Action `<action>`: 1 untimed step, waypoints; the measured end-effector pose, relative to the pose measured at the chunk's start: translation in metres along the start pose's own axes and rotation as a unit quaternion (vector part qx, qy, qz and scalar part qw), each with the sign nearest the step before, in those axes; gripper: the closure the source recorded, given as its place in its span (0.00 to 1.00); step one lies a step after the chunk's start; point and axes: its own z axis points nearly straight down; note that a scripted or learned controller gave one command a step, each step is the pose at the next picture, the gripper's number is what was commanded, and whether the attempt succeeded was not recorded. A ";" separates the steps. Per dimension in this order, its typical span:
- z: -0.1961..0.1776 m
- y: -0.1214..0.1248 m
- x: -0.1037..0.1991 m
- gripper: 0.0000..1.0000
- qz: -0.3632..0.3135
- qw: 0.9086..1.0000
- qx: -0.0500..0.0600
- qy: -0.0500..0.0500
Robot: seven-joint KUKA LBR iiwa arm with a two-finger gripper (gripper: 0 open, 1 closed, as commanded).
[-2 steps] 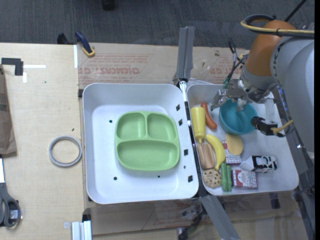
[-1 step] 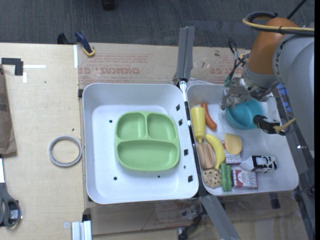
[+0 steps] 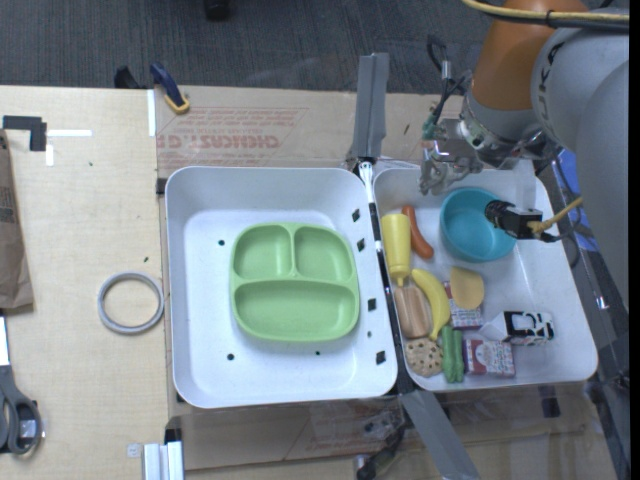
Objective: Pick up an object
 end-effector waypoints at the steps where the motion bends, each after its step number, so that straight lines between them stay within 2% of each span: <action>1: 0.000 0.000 0.000 0.00 0.000 1.000 0.000 0.000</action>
